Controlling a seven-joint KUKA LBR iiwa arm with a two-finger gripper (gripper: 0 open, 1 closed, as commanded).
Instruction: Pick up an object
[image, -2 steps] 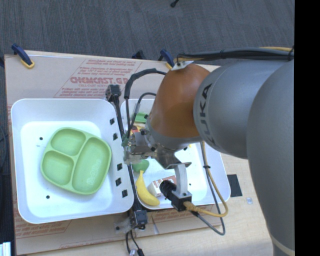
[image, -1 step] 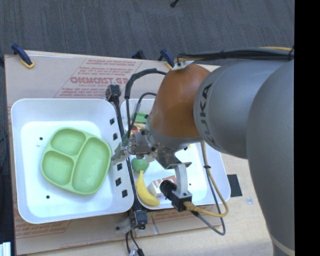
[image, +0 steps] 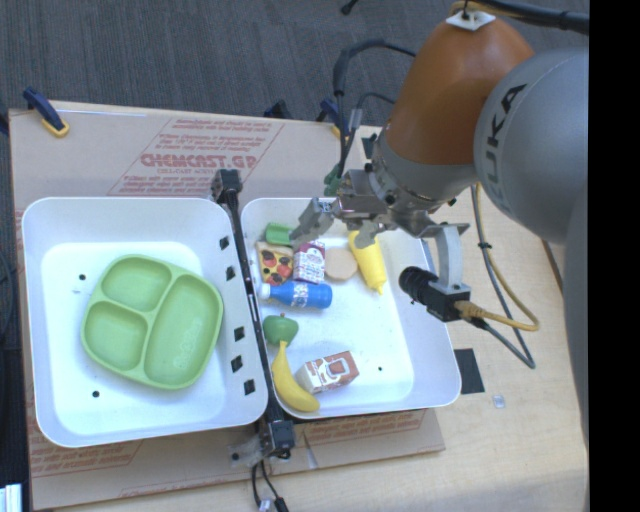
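left bin (image: 40, 300) holds a green plate (image: 152, 321); right bin (image: 425, 350) toy food; hand (image: 335, 212) grip unclear.

Desk (image: 500, 440) surface, overhead view.
Cardboard sheet (image: 190, 150) with red print lies flat on desk; two white bins rest on it: right bin (image: 425, 360) directly beneath the hand (image: 345, 215), left bin (image: 45, 300) well to its left.

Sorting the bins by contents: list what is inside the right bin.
Right bin holds a banana, small carton, blue bottle, green piece, yellow bottle and snack packets. The arm covers the bin's far corner.
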